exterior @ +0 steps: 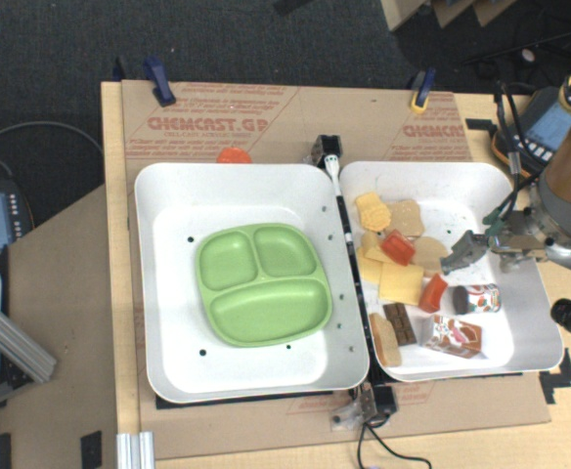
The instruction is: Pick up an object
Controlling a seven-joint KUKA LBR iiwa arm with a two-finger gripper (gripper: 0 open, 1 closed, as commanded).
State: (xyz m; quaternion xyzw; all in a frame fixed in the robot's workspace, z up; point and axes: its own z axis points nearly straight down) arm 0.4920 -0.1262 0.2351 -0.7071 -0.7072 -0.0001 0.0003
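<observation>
Nearest us, along the front of the right bin (535, 345), we see a brown-and-white packet (456, 335) and two stick shapes beside it — a dark brown bar (400, 323) and a tan wafer (383, 339). Just behind them a small white-and-red cup-like item (478, 299) lies next to a red block (433, 291) and a pale yellow cheese slice (396, 282).

The gripper (467, 249) sits over the middle of this bin, coming in from the right on the grey arm (569, 179). We make out one dark finger (461, 252) pointing left toward the food pile; how far apart the fingers stand we cannot tell, and nothing shows between them. The tip is near a tan round piece (429, 252) and well above the red block; whether it touches anything is unclear.

Farther back, a second red piece (398, 248) rests among crackers (404, 217) and a yellow waffle-like round (370, 211).

In the left bin (158, 262) a green divided plate (263, 283) lies flat in the centre. Beyond the bins — an orange disc (233, 155) on the board and two blue clamps (158, 81) at its far edge.
</observation>
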